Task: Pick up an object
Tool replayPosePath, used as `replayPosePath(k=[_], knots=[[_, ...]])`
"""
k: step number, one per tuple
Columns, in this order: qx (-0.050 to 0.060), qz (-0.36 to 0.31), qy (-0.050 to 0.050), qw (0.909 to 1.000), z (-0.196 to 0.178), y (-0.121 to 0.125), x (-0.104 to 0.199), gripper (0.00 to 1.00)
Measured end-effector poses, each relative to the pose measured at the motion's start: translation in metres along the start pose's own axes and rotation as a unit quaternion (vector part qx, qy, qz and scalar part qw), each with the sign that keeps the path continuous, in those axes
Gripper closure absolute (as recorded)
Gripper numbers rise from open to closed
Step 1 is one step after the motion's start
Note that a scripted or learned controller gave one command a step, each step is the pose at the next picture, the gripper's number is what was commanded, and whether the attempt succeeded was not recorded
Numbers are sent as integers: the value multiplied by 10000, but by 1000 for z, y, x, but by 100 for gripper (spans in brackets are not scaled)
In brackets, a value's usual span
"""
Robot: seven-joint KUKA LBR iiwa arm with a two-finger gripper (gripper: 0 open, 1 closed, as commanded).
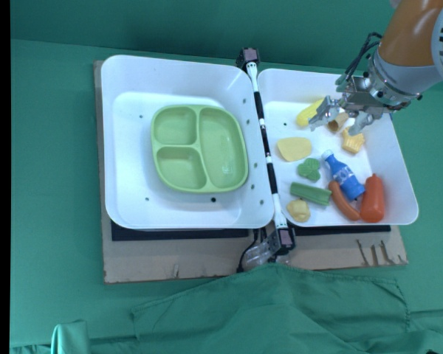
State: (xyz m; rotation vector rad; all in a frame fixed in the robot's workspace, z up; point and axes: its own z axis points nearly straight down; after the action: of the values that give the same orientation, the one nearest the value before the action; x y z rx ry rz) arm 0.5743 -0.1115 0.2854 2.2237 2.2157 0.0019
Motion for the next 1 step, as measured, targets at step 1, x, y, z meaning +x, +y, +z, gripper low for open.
replayPosePath(k=[1], knots=[[0, 0, 0, 10000, 0, 0, 0, 0]])
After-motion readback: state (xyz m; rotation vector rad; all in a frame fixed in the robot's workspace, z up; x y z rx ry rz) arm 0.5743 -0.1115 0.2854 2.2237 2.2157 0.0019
